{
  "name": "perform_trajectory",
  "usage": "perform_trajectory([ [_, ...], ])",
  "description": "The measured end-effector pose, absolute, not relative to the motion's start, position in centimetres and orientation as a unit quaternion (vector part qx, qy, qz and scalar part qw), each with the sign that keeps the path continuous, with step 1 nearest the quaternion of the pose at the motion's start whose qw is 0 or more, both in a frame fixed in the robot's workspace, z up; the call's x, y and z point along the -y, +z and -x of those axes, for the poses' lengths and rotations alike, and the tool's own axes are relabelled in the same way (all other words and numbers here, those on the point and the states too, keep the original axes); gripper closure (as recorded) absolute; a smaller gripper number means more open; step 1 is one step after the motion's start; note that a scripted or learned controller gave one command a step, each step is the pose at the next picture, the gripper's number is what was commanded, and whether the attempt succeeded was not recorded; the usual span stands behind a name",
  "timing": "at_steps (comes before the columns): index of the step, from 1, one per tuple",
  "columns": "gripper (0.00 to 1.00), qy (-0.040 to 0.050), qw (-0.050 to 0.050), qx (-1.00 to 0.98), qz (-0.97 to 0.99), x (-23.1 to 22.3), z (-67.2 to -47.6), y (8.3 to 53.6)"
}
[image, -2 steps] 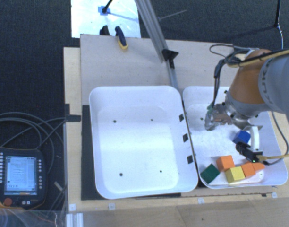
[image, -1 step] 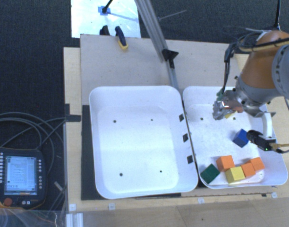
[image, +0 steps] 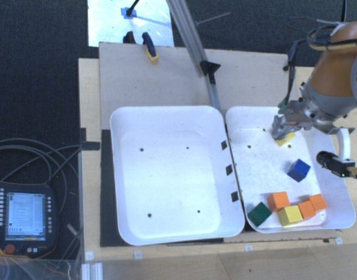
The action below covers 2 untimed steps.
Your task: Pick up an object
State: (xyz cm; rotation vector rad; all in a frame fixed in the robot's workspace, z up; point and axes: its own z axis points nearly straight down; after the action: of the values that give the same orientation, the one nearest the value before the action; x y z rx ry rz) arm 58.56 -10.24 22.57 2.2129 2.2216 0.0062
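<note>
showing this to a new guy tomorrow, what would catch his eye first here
Probably the arm with its orange band, reaching in from the right, its hand low in the right bin right over a yellow block. Next, the bright blocks in that bin: a blue one alone mid-bin, then a green, a yellow and orange ones clustered at the near edge. The wide white left bin and the pendant at far left also stand out.
</note>
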Motion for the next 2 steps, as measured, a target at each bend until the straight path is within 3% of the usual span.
perform_trajectory([
  [1,1.0,0.0011,0.002,-0.709,-0.706,10.3,-58.7,24.3],
  [2,1.0,0.0003,-0.001,-0.71,-0.704,5.4,-57.0,23.4],
])
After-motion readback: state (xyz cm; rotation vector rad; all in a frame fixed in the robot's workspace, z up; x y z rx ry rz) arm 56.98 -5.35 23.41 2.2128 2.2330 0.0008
